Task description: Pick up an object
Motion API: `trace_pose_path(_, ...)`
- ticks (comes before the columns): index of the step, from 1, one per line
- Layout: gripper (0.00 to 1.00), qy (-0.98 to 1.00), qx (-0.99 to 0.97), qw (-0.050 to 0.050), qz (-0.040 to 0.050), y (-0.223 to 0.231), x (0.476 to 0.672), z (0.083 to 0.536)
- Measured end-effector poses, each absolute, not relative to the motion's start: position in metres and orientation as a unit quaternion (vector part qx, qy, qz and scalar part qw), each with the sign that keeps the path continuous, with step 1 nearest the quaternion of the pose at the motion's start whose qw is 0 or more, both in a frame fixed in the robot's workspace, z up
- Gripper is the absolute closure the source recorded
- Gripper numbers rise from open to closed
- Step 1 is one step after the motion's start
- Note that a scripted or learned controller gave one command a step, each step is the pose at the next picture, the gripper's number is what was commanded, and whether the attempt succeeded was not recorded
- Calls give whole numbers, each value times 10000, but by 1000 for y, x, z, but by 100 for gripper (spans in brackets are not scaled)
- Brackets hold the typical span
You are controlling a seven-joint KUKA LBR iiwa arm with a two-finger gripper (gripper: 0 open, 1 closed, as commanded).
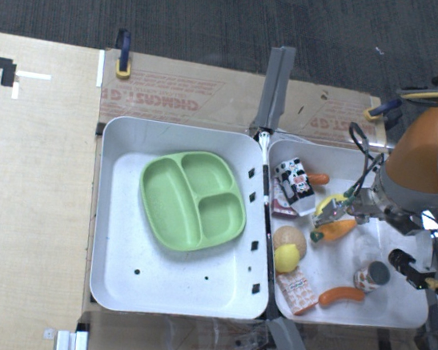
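Observation:
My gripper (331, 216) reaches down into the right bin (393, 320) from the right. Its tip is over a yellow piece (330, 202) and an orange carrot (339, 229), and it seems to touch them; I cannot make out a grip. To the left lie a black-and-white cow-patterned box (293, 179), a tan ball (291, 238) and a yellow lemon (286, 258). Toward the front of the bin are a pink packet (297, 291), an orange sausage-shaped piece (341, 296) and a small can (371, 274).
The left bin (108, 276) holds a green divided plate (193, 200). A grey divider bar (275, 89) stands between the bins at the back. The arm's orange band (420, 150) hangs over the right bin's back right corner.

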State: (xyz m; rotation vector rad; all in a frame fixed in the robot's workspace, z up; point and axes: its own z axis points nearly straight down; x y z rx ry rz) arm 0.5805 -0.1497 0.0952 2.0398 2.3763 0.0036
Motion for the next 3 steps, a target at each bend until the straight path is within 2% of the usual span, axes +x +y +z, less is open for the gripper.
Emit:
trace_pose_path(1, 0, 6935, 7204, -14, -15, -109, 569, 118)
trace_pose_path(2, 0, 7132, 7009, -10, -18, -135, 592, 89)
trace_pose_path(3, 0, 7698, 6383, -14, -16, -130, 525, 89)
